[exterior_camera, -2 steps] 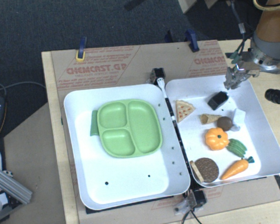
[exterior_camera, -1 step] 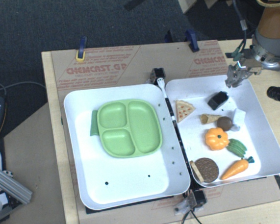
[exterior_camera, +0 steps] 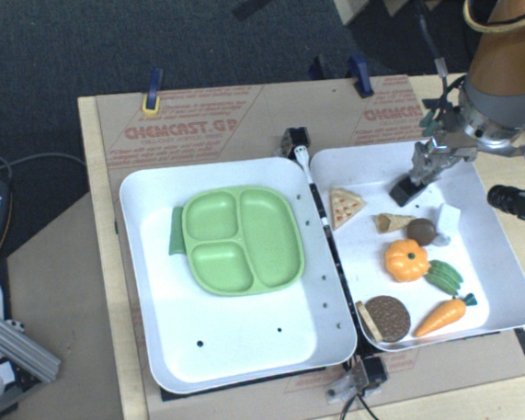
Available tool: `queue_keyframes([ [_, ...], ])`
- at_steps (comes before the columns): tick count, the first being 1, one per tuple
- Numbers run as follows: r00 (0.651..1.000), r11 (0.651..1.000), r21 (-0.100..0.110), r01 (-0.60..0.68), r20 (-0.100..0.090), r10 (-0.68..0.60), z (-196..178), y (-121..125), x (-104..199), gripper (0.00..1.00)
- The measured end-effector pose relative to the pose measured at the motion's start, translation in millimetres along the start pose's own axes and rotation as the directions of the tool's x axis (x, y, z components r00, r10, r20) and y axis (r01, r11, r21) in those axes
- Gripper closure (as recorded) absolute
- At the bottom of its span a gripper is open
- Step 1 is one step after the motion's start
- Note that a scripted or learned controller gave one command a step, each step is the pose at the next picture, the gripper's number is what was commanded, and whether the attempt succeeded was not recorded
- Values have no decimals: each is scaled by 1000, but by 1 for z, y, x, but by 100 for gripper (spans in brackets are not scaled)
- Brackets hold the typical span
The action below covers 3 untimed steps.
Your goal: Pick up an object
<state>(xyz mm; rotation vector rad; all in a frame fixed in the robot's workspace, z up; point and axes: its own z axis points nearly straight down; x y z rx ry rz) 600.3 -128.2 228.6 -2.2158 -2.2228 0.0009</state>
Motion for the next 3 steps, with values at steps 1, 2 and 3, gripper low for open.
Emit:
queue_keyframes([
  [1,1000,1000,-1,2,-1,-2,-5,-18,50,100],
  [2,1000,1000,2,2,-1,-2,8,-56,99,100],
  [3,1000,1000,0,-4,1,4,12,-54,97,100],
])
